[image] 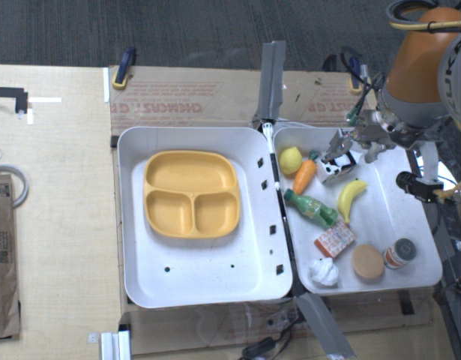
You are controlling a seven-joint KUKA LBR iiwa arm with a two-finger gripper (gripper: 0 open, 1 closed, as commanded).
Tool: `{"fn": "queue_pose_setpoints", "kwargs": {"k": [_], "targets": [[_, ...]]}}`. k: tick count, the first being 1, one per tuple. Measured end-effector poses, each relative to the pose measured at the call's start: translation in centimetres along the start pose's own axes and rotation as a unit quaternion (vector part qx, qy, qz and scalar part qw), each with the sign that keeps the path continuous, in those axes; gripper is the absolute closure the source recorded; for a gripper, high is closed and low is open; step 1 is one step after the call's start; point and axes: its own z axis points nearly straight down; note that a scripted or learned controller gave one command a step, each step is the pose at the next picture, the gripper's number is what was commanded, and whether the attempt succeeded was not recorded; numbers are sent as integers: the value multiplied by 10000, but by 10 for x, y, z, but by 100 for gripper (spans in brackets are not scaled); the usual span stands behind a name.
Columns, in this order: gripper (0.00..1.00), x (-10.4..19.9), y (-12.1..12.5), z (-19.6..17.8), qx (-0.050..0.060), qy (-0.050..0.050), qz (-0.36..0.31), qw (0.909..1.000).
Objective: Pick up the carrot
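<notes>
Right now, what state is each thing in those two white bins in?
carrot: lying free beside the lemon
gripper: low over the right bin, close to the carrot
green bottle: lying on its side
banana: lying flat
yellow tray: flat in the left bin
small can: upright

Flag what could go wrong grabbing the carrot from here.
1. The carrot lies against the lemon, so the gripper may catch or knock the lemon.
2. The green bottle lies just below the carrot's tip and may get nudged.
3. The carrot lies close to the right bin's left wall, leaving little room on that side.
</notes>
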Motion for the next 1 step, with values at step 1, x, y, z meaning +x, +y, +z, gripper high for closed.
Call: {"fn": "queue_pose_setpoints", "kwargs": {"k": [1], "targets": [[0,39,15,13,-4,-1,-732,9973]]}}
